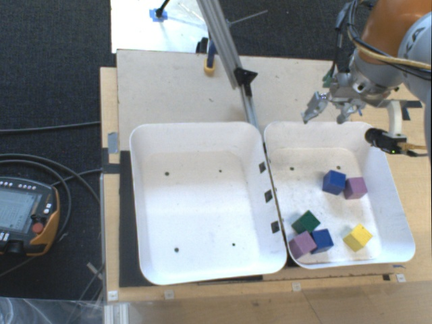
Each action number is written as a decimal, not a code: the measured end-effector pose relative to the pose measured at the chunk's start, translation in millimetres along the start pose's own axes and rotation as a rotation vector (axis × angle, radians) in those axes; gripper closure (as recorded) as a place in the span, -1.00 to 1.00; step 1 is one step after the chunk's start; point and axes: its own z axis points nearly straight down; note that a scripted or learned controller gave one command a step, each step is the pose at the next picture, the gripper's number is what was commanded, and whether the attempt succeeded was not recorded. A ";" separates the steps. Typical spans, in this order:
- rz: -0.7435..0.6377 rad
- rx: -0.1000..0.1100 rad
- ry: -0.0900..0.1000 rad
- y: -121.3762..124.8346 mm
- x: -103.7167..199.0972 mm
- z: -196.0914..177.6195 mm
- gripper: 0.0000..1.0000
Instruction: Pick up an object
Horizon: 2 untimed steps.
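A pale wooden table [169, 86] stands on dark carpet [54, 52], with black cables [67, 181] trailing across the floor to a grey and orange handheld control pendant [23, 214] at the left, while a slanted metal pole [223, 39] crosses a bright white sheet [135, 19] beyond the table's far edge.

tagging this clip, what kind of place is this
Likely a robotics lab bench set up for grasping trials: two white bins side by side, coloured blocks in the right one, the arm's claw above it, and a teach pendant on the floor.
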 end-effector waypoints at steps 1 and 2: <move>0.005 0.007 0.002 -43.0 -33.4 140.7 -1.00; 0.009 0.003 -0.001 -76.0 -85.6 136.8 -1.00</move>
